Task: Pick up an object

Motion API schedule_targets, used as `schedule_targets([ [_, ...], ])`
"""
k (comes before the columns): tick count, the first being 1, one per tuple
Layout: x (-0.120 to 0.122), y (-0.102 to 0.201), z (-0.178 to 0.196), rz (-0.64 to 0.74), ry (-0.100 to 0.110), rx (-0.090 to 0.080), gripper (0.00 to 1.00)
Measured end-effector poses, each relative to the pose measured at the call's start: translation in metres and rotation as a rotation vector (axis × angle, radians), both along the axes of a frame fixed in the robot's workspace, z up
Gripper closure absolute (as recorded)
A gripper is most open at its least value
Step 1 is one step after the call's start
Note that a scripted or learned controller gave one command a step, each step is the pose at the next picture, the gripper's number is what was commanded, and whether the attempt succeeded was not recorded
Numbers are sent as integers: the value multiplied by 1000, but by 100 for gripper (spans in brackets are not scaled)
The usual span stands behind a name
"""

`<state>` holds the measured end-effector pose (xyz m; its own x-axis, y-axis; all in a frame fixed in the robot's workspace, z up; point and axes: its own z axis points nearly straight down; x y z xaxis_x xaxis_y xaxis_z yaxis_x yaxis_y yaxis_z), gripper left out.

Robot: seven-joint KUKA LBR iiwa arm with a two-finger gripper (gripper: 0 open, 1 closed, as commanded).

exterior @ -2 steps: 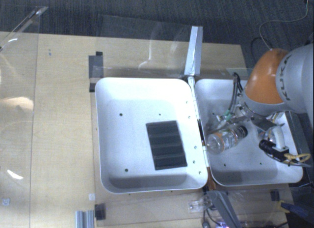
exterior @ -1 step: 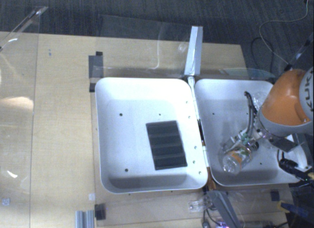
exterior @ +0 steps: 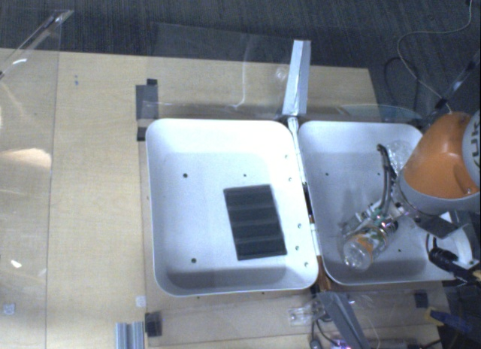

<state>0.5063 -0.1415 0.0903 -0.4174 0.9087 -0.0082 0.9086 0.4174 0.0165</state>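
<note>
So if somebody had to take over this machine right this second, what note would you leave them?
Pincer: low in the right bin, down among a clear plastic bottle and some shiny clutter; whether it grips anything cannot be made out.
Left bin: a dark ribbed rectangular pad lies flat near the middle, untouched.
Done: the arm has reached into the right bin.
Left: confirm a grasp and lift an object.
</note>
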Motion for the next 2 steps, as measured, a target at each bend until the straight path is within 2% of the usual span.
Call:
schedule_targets([
  [1, -6, 8, 63, -90, 11, 1, 0],
  [2, -15, 0, -1, -22, 4, -1, 0],
])
